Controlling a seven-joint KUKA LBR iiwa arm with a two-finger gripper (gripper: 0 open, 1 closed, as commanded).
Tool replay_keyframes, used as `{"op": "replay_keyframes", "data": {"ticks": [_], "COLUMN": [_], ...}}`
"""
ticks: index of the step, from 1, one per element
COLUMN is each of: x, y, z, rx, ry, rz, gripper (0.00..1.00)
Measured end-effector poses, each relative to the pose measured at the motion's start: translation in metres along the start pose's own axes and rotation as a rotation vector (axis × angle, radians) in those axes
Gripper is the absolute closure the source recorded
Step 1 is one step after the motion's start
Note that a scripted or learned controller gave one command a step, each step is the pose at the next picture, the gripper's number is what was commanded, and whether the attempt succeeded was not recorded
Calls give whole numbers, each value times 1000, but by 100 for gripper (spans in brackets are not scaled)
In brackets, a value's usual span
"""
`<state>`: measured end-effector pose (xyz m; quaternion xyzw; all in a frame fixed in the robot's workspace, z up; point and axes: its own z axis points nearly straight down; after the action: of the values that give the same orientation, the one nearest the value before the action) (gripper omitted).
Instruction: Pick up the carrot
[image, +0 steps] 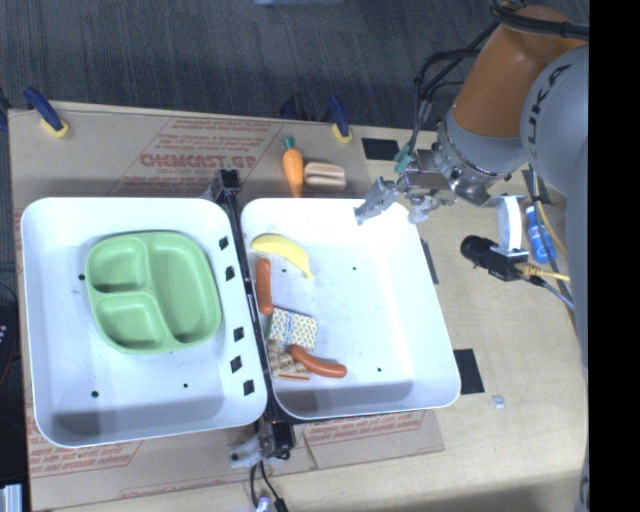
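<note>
Dark grey carpet-like floor (200, 45) across the frame's top; tan bench (520, 440) below; printed cardboard sheet (150, 150) upper left.

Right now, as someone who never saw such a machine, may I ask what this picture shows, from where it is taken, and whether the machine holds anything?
One camera above the bench looks down at a slant. The grey and orange thing at the right is a robot arm; its grasping end, the tool, hangs over the far edge of the right bin. I see nothing held in it. That bin holds a banana, two sausages and a patterned packet. The left bin holds a green divided plate. The carrot it should pick up lies outside the bins, on the cardboard behind them, beside a small sandwich-like toy.
</note>
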<state>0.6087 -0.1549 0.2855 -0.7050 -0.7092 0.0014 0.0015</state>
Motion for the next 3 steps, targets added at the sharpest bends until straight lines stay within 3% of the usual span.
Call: {"op": "replay_keyframes", "data": {"ticks": [1, 2, 3], "x": [-32, 34, 87], "y": [47, 48, 49], "z": [112, 194, 93], "rx": [2, 3, 1], "ry": [1, 2, 1], "rz": [230, 423, 786], "gripper": [0, 0, 0]}}
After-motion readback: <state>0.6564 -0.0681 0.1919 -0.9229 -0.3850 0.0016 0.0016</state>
